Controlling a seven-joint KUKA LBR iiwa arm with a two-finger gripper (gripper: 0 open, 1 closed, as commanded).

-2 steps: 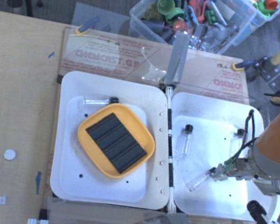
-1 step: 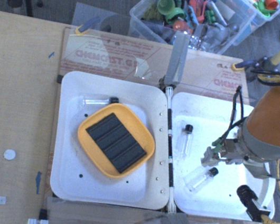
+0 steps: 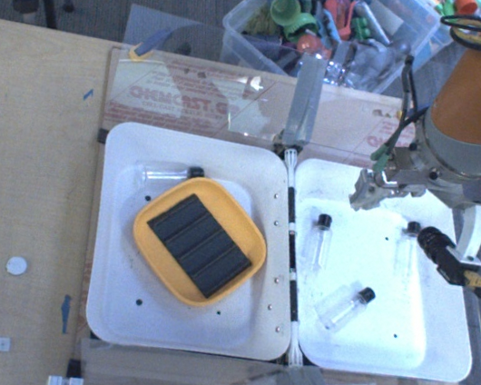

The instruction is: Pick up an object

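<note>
Looking down at your counter (image 3: 18,148), the hand (image 3: 371,193) hangs over the back edge of the right bin (image 3: 446,357), up near the divider. Honestly can't tell how far open it is, the view's too murky there, and nothing shows between its tips. In that bin you've got a clear vial (image 3: 320,240) with a black cap standing-ish left, another vial (image 3: 345,305) lying tilted nearer the front. The left bin (image 3: 101,301) has a yellow tray thing (image 3: 200,240) with a dark ribbed pad, plus a third vial (image 3: 170,171) behind it.
</note>
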